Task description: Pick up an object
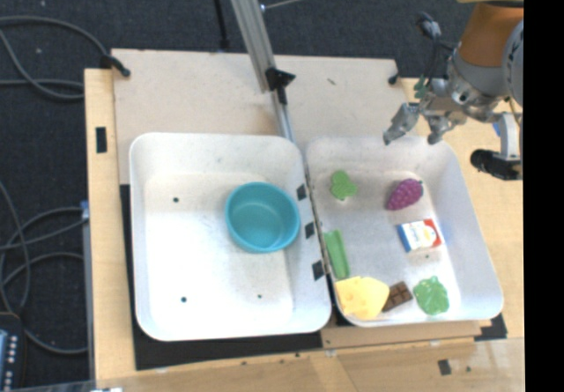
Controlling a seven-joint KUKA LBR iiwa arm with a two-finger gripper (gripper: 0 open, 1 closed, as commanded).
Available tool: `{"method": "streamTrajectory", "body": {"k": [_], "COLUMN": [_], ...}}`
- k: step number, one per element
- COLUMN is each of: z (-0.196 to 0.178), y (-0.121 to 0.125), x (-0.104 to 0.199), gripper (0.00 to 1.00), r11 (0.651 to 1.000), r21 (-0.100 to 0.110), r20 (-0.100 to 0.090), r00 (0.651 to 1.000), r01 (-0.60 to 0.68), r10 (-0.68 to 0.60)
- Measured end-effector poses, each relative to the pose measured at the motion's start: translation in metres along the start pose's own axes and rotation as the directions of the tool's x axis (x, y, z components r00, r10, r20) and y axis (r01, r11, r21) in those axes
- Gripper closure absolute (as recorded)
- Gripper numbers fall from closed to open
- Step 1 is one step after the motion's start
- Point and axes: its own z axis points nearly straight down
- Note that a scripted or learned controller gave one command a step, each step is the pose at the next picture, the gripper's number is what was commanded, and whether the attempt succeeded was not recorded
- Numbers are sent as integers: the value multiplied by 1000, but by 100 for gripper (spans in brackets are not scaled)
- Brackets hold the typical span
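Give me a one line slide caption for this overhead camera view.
Open hand poised above the right bin's far edge; toy foods inside, including purple grapes; blue bowl in left bin.

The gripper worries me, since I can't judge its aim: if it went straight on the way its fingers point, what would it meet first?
The gripper, open, points down over the right bin's far edge. Probably it would meet that bin's bare floor first, short of the purple grapes; depth is unclear.
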Motion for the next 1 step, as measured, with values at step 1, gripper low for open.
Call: {"method": "streamTrajectory", "body": {"k": [1], "z": [0], "y": [0], "x": [-1], "gripper": [0], "r11": [1000], "r21": [1], "r20": [2], "r00": [1000], "r01": [1], "r10": [-1]}}
